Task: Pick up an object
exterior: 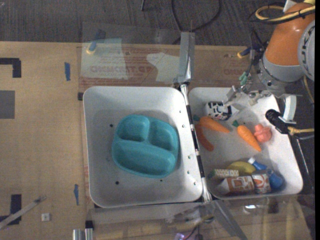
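The arm's pincer hangs over the far edge of the right bin, just beside a black-and-white toy cow; whether it is released or clenched I cannot tell. Near the cow lie two toy carrots, a pink toy, a yellow piece and a carton. The left bin holds a teal divided plate

Tan bench carries two shallow white bins side by side: left bin mid-bench, right bin toward right edge. Clear plastic sheet lies along far edge. Blue tape strips near left bin.
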`<action>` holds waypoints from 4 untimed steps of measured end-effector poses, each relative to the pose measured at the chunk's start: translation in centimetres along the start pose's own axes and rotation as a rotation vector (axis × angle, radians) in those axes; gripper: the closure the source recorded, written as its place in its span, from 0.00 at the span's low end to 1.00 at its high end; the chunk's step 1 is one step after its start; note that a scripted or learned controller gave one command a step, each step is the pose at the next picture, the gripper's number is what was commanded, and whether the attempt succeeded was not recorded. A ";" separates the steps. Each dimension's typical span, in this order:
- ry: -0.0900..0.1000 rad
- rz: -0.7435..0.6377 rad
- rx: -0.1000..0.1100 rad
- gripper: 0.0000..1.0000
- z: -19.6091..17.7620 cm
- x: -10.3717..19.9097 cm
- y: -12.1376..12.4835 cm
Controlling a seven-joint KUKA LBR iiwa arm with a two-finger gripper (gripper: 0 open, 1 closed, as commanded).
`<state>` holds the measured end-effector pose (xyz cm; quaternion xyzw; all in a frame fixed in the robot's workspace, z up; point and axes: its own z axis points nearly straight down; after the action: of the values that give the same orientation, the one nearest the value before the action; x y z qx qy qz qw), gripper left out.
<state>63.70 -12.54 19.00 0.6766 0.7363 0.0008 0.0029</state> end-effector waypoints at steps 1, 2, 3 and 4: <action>0.003 -0.105 0.005 0.00 6.6 -2.6 -4.1; 0.006 -0.543 0.004 0.00 8.6 -1.4 -11.3; 0.003 -0.537 -0.001 1.00 7.5 -1.7 -11.3; 0.002 -0.582 0.000 1.00 -5.4 3.7 -10.6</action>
<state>52.82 -9.71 24.28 0.4368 0.8996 0.0008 0.0024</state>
